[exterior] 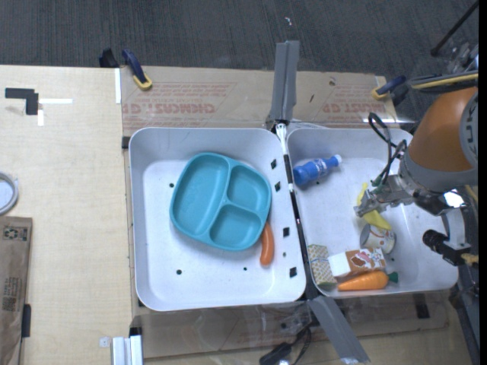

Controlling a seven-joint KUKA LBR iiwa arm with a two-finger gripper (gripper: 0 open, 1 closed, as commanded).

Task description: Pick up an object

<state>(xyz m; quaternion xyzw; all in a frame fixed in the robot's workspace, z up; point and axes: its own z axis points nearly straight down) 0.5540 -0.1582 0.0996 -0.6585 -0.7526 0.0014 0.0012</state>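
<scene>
A: Start at the left bin (144,204). What's in it?

B: A blue divided plate (221,201), and just off its right edge a small orange sausage (266,246) with its long axis running almost straight toward and away from the camera. Both are well apart from the arm.

A: And the right bin (342,139)?

B: A blue bottle (314,169) near the dividing wall, lying on its side, long axis left to right, cap pointing right and slightly up the frame. Along the near wall lies a carrot (364,281), also lengthwise left to right, green end at the right, with a small packet (365,260) touching it from above.

A: Where's the gripper (374,204)?

B: Over the right bin's middle, right above a yellow object (376,220) that is probably the target. Its shape is too muddled to give an axis.

A: Is it holding that?

B: I can't tell how far the tool is open, or whether anything is in it.

A: What could go wrong?

B: A round tin (378,239) sits touching the yellow object. Closing here could catch both, or nudge the yellow one aside so the grip lands on an edge and slips on the lift.
</scene>
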